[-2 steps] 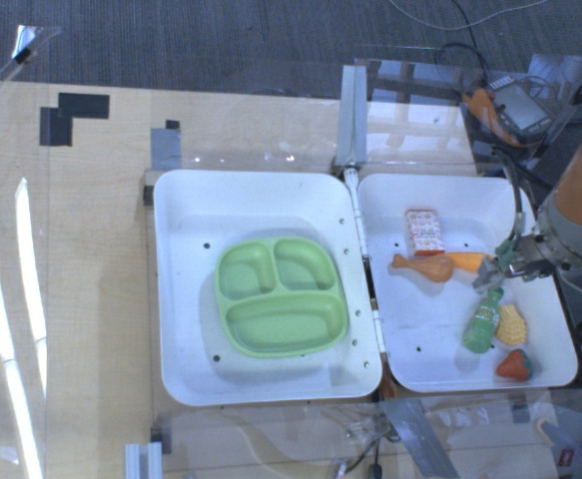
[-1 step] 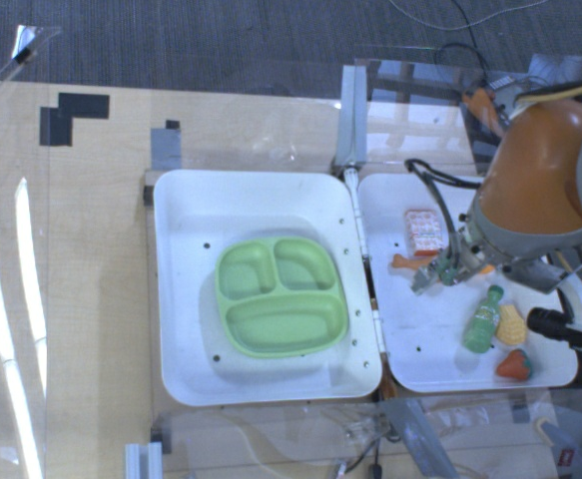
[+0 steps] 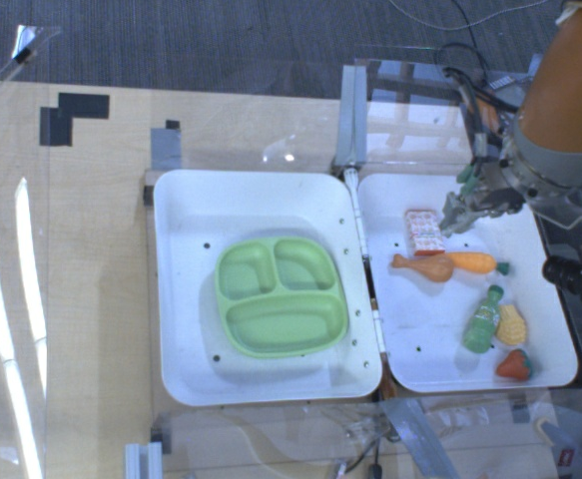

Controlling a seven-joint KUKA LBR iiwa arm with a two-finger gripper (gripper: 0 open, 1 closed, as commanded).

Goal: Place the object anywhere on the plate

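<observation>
The green plate (image 3: 282, 296) sits in the left bin (image 3: 176, 267). It is smooth plastic with rounded corners and three dips, and its long side runs left to right. The toys lie in the right bin (image 3: 560, 367): a little red and white box (image 3: 423, 231), a drumstick (image 3: 421, 265), an orange carrot (image 3: 471, 262) lying sideways (its green tip points right), a green bottle (image 3: 483, 319), yellow corn (image 3: 511, 324) and a strawberry (image 3: 513, 365). The gripper (image 3: 457, 213) hangs just beside the box; I cannot tell if it is spread or pinched.

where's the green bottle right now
The green bottle lies in the right bin, near its front right corner, beside the corn cob.
</observation>
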